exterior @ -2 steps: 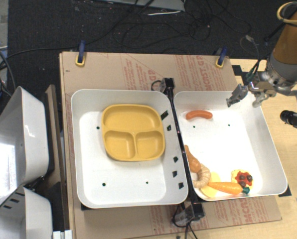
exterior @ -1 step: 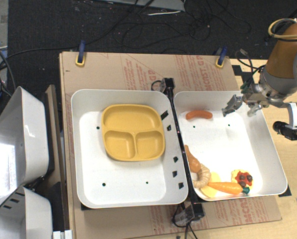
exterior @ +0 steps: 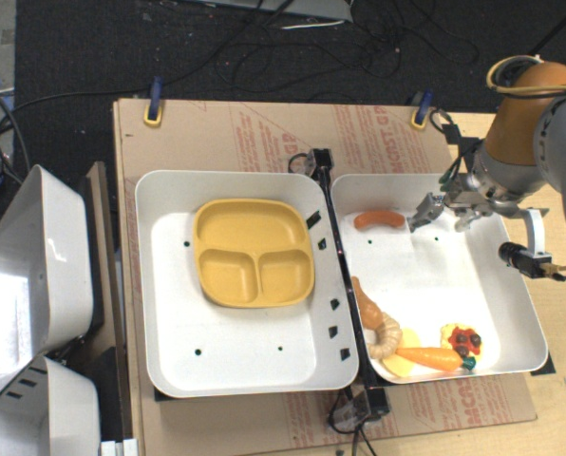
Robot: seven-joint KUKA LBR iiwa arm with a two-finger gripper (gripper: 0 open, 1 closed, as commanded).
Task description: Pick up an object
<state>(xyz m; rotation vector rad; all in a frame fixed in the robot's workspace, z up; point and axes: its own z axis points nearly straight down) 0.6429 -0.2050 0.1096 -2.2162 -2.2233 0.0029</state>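
In the right bin [exterior: 511,297] an orange-red sausage [exterior: 379,220] lies near the back left corner. An orange carrot [exterior: 431,357], a tan curled pastry piece [exterior: 378,327], a pale yellow slice [exterior: 408,342] and a small red-and-yellow toy [exterior: 462,338] are bunched at the front. My gripper [exterior: 442,218] hangs over the back of this bin, just right of the sausage and apart from it. It is open with nothing between its fingers.
The left bin [exterior: 169,350] holds a yellow divided plate [exterior: 254,253]. A black divider rail [exterior: 338,264] runs between the bins. A black bracket [exterior: 525,256] juts over the right bin's right wall. White tubs [exterior: 36,264] stand off the bench's left side.
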